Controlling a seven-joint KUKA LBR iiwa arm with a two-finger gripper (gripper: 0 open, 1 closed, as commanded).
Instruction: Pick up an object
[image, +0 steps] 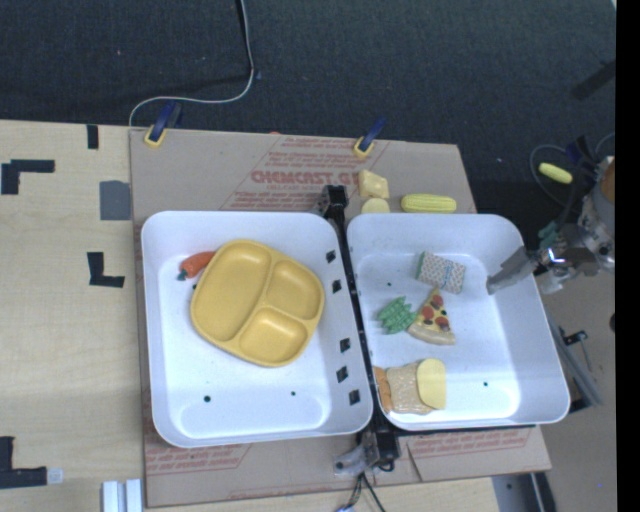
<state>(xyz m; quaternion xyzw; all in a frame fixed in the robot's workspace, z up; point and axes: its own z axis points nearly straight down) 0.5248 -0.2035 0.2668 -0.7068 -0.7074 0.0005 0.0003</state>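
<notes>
Cardboard sheet (300, 170) under bins: red print, reads roughly "CHEMCAST", upside-down-slanted near top edge; smaller red lines beside it illegible. More red print on cardboard's bottom edge, too small to read.

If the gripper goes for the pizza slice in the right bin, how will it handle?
The pizza slice looks like a flat, stiff toy wedge, so probably light and unlikely to roll. Lying flat on the right bin floor, it may be hard to pinch and could slide. The green piece beside it might get nudged.
</notes>
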